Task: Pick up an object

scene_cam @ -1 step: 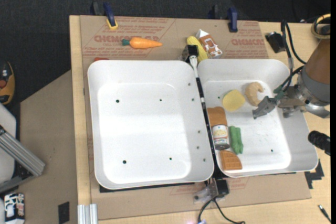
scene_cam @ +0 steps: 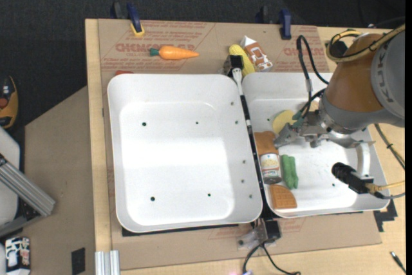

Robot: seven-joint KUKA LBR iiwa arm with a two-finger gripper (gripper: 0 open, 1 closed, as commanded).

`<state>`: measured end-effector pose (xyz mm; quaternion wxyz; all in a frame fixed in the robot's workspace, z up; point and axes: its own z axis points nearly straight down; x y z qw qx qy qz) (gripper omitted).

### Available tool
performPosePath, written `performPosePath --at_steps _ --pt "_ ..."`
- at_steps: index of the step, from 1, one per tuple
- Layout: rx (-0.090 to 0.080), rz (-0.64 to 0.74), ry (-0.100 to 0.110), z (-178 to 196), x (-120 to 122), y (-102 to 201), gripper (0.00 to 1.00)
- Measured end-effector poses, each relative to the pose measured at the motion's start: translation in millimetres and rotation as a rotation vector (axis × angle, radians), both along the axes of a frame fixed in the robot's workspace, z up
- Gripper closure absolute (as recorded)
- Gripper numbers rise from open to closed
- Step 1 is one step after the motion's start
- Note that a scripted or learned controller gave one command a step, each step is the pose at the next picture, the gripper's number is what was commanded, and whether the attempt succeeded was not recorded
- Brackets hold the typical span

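Observation:
My gripper [scene_cam: 291, 131] is low in the right bin [scene_cam: 322, 199], reaching in from the right under the grey and orange wrist. Its tip is right beside a yellow object [scene_cam: 282, 119] near the bin's left side; I cannot tell whether they touch. Just below the gripper, along the bin's left wall, lie a brown packet [scene_cam: 263, 141], a small labelled jar [scene_cam: 271, 167], a green piece [scene_cam: 289, 172] and a tan biscuit-like piece [scene_cam: 282, 198].
The left bin [scene_cam: 129, 138] sits beside the right one, sharing a raised rim. Behind the bins on the board lie a carrot [scene_cam: 174, 53], a yellow banana-like toy [scene_cam: 237, 53], a small brown and white carton [scene_cam: 258, 56] and a black item [scene_cam: 233, 65].

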<state>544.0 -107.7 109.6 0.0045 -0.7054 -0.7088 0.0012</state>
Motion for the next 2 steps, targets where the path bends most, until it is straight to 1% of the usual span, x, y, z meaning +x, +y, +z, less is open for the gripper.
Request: performPosePath --at_steps 1,2 --pt "-0.006 -0.003 -0.011 -25 33 9 0.00" --pt "-0.007 -0.003 -0.013 -23 62 11 0.00"
